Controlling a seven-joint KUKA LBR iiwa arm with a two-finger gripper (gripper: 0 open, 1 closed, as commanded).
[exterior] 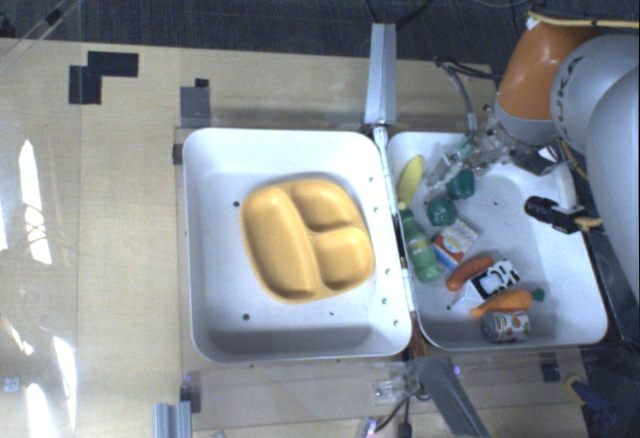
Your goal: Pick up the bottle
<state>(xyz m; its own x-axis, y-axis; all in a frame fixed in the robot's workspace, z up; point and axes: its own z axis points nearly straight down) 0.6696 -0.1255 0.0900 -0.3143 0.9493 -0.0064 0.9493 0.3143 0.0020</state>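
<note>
A yellow sectioned tray fills the left bin at frame centre. In the right bin, the green bottle lies along the left wall, below a banana. The gripper sits up and right of the bottle, well apart from it; whether it is open or closed cannot be made out.

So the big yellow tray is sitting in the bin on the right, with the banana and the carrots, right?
Not quite. The camera view shows the big yellow tray alone in the left bin. The banana and the carrots lie in the right bin, as you said.
</note>
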